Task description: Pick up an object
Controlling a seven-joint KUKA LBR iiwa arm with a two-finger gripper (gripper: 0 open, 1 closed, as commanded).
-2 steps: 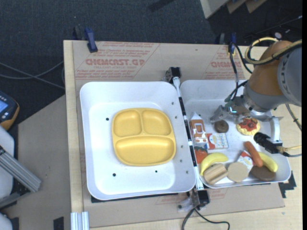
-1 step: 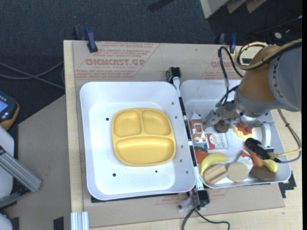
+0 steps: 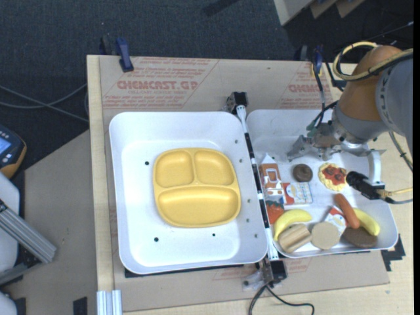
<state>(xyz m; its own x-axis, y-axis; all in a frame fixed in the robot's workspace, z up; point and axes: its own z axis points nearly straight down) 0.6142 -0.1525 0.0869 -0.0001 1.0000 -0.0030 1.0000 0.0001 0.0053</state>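
Note:
My gripper (image 3: 310, 151) hangs over the back of the right bin (image 3: 275, 126), fingers spread open with nothing between them. Just in front of it lie a small brown round cookie (image 3: 302, 172) and a yellow disc with red spots (image 3: 333, 176). An orange and white carton (image 3: 269, 176) lies along the bin's left wall. Nearer the front are a yellow banana (image 3: 292, 218), a tan bread roll (image 3: 294, 237), a pale round disc (image 3: 323, 236), a red sausage (image 3: 346, 210) and a dark brown piece (image 3: 359, 237).
The left bin (image 3: 128, 176) holds a yellow divided plate (image 3: 195, 186). A small white packet (image 3: 300, 192) and a red piece (image 3: 275, 212) lie mid-bin on the right. The grey and orange arm (image 3: 377, 90) reaches in from the upper right.

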